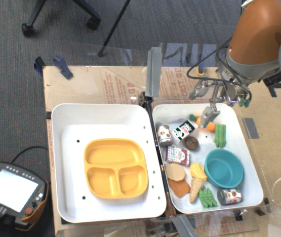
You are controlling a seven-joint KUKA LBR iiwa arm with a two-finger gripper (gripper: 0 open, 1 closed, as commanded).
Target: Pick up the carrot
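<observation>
Robot gripper [209, 118] hangs directly over an orange carrot [207, 126] in the right bin [246, 137]; its grip state cannot be told.

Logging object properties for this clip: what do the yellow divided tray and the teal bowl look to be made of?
The yellow divided tray looks like moulded plastic: one even colour, rounded compartment walls, a soft sheen rather than a glaze. The teal bowl also looks plastic, with a uniform colour, a thin rim and a dull highlight inside; melamine cannot be ruled out for either.
</observation>
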